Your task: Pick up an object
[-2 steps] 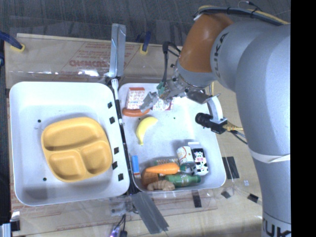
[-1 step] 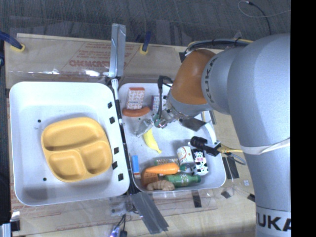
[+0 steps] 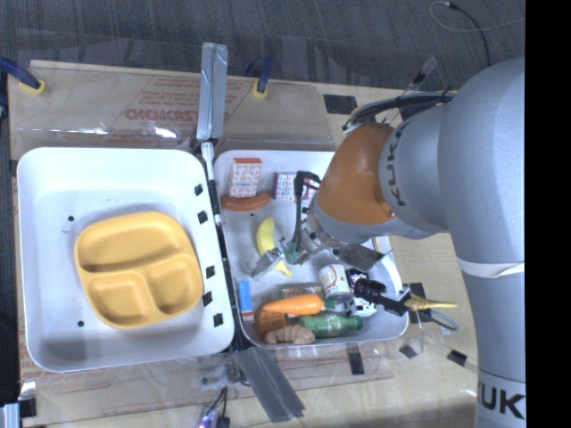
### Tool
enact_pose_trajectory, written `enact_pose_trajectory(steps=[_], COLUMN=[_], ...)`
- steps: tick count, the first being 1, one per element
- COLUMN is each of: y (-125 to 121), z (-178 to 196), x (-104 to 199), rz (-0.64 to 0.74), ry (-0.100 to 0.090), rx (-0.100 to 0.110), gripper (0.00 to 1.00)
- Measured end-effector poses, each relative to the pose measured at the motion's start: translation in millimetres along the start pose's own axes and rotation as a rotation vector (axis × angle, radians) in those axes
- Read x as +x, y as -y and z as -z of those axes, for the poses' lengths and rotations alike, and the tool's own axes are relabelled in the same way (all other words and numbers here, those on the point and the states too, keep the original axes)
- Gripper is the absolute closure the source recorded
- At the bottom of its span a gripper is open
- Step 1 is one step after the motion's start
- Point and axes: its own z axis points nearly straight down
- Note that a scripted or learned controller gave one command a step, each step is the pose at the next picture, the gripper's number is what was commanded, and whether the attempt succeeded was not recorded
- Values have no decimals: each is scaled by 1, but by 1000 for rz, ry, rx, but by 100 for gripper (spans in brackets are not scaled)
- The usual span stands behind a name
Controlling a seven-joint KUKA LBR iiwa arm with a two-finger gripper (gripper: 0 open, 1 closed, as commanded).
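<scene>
Your brown bench point(image 3: 107, 96) carries two white bins. The left bin point(image 3: 36, 239) holds a yellow divided plastic tray point(image 3: 134, 266). In the right bin point(image 3: 234, 163), the gripper point(image 3: 278, 259) touches the yellow banana point(image 3: 265, 235); its finger state can't be told.

Readable text: just the KUKA branding

"KUKA" runs along the arm point(image 3: 464, 168) above the gripper, and "KU" shows on its base point(image 3: 500, 404).
</scene>
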Motion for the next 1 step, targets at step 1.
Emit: enact_pose_trajectory(steps=[1], y=[-11], z=[63], x=[-34], rz=[-131], ry=[3], rx=[-1], gripper=[0])
